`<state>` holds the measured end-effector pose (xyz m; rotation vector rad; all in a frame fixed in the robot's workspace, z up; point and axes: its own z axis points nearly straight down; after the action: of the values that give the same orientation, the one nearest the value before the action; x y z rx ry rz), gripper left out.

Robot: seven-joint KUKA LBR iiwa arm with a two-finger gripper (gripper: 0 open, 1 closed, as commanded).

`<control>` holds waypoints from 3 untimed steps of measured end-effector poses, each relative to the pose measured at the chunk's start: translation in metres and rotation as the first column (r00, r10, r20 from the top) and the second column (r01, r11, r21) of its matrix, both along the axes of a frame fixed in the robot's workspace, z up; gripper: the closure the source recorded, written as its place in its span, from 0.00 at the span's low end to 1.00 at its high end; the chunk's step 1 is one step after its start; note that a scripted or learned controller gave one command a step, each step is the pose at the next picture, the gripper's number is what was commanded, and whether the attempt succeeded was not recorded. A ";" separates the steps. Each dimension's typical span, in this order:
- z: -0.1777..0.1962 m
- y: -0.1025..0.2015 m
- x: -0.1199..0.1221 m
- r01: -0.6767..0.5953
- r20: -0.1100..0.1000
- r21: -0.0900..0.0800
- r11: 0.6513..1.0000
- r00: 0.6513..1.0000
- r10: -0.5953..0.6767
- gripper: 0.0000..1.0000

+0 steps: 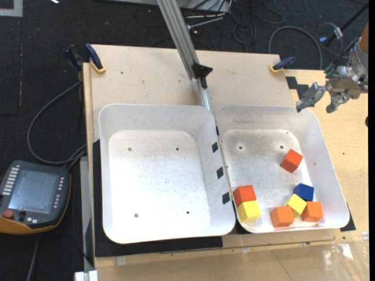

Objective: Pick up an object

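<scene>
Underneath, a tan bench sits on black floor.

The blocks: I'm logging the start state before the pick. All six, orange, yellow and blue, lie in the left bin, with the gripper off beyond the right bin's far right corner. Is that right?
Not quite. The camera view shows the six blocks, such as the lone orange block, in the right bin, not the left bin. The gripper is indeed beyond the right bin's far right corner.

no readable text, labels or numbers, handheld control pendant screen too blurred to read
</scene>
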<state>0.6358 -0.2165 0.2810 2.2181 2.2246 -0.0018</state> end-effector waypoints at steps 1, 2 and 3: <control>-0.108 -0.008 -0.058 0.006 -0.009 0.003 1.000 1.000 -0.006 0.00; -0.188 -0.002 -0.055 0.003 0.001 0.000 1.000 1.000 -0.003 0.00; -0.185 0.026 -0.029 -0.003 0.005 0.000 1.000 1.000 0.003 0.00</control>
<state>0.6073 -0.1907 0.0959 2.2127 2.2253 0.0041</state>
